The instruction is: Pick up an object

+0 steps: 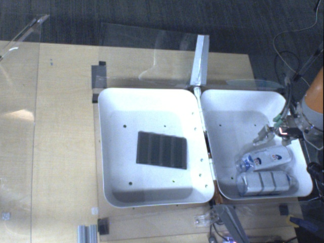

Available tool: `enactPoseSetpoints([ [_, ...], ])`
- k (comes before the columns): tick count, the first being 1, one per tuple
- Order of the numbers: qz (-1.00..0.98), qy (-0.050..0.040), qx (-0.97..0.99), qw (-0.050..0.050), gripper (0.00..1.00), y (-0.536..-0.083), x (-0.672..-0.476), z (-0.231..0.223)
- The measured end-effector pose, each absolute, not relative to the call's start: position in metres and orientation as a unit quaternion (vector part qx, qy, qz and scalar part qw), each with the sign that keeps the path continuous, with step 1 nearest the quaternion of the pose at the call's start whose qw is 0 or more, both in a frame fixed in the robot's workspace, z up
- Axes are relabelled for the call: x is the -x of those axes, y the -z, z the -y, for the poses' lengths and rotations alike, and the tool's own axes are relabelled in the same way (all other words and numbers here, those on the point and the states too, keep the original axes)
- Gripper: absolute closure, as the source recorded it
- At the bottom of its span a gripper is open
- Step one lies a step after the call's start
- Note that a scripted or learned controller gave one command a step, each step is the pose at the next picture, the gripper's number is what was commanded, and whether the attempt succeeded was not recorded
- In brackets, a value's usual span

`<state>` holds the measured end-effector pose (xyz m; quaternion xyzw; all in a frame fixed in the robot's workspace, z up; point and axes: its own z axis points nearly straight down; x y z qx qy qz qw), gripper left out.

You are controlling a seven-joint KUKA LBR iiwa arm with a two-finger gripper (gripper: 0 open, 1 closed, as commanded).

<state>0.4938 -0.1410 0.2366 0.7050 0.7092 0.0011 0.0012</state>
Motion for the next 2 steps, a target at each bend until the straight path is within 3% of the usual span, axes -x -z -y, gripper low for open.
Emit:
enactPoseSetpoints([
  [1,-0.728,-0.0011,-0.685,0.001,0.00,-0.153,-0.498,0.165],
  [2,-0.739,-0.0061,-0.674,0.010,0.00,-0.112,-0.509,0.143],
])
